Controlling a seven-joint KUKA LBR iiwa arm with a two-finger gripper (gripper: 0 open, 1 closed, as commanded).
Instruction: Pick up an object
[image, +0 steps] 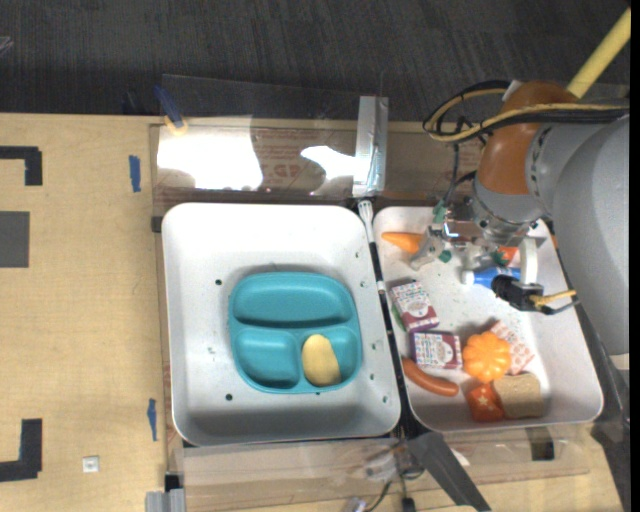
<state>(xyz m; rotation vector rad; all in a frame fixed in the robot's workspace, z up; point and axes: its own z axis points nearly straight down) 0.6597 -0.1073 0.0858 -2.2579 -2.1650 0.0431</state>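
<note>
My gripper (456, 250) hangs low over the far part of the right bin (572, 352), below the orange band of the arm (508, 165). An orange carrot (403, 241) lies just to its left, close to it. Under or beside the gripper sits a small blue and red item (495, 272), partly hidden. Nearer the front lie two maroon-and-white cartons (413, 303) (435, 350), an orange pumpkin (486, 356), a sausage (430, 379), a red piece (484, 401) and a tan bread block (520, 393).
The left bin (190, 300) holds a teal divided plate (290, 300) with a yellow potato (320, 359) in its front right compartment. A metal divider post (370, 150) stands behind the wall between the bins. Cables (460, 115) loop above the arm.
</note>
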